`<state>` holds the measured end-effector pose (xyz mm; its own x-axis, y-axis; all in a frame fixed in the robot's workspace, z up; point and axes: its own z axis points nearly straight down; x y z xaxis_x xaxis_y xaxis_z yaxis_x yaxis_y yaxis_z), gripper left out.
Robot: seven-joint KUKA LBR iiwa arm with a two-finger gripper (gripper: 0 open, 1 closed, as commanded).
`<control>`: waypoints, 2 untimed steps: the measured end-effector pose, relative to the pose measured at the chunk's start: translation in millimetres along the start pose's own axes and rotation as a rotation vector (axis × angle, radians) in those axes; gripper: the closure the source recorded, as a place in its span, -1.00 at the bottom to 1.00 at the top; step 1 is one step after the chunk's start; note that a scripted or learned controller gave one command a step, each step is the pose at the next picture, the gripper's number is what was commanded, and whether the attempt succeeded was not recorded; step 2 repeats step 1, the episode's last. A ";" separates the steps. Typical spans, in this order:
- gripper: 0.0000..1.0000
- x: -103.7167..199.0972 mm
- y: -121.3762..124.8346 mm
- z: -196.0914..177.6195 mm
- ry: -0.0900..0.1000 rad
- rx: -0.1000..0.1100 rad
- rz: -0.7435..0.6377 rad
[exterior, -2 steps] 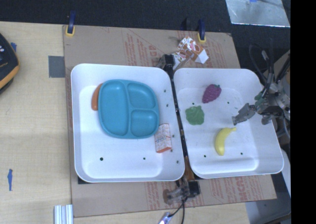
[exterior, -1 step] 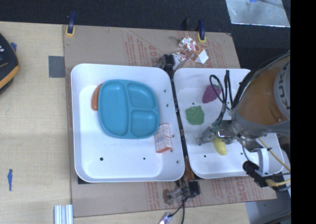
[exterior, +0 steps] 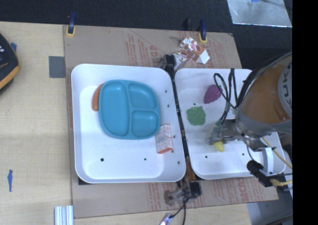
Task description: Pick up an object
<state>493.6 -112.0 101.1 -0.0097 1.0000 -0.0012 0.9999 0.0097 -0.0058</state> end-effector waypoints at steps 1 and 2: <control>1.00 50.1 42.0 -91.4 0.002 -0.004 0.005; 1.00 50.1 42.0 -91.4 0.002 -0.004 0.005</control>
